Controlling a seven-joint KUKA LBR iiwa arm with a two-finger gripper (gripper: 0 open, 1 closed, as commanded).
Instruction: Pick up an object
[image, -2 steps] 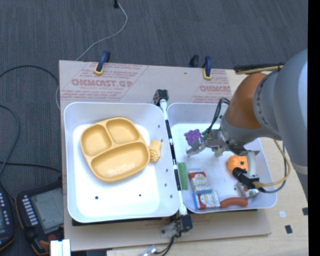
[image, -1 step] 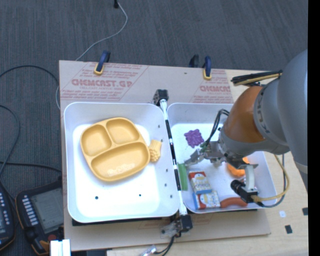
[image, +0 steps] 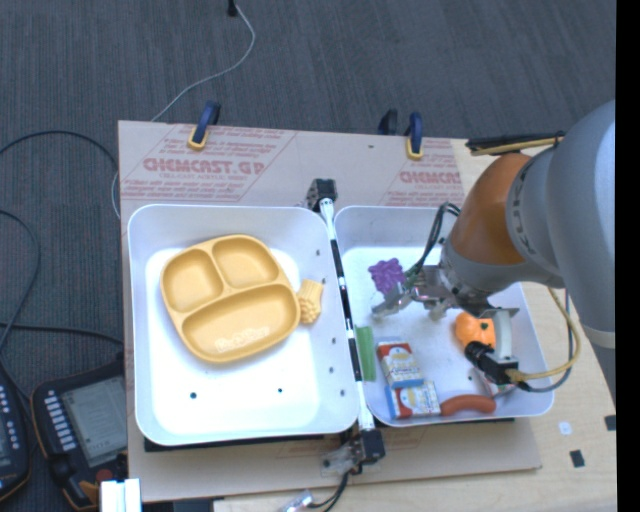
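Observation:
My gripper hangs low in the right bin, its two metal fingers spread apart with bare white floor between them, so it is open. A purple grape bunch lies just up and left of the left finger. Just right of the gripper, an orange fruit is partly hidden by the wrist. A red, white and blue carton lies toward the front of the bin, with a green strip at its left. Along the front wall rests a red sausage-shaped toy.
The left bin holds a yellow divided plate with a small yellow corn cob beside its right edge. A dark divider rail runs between the bins. The grey arm with its orange band covers the right bin's back right.

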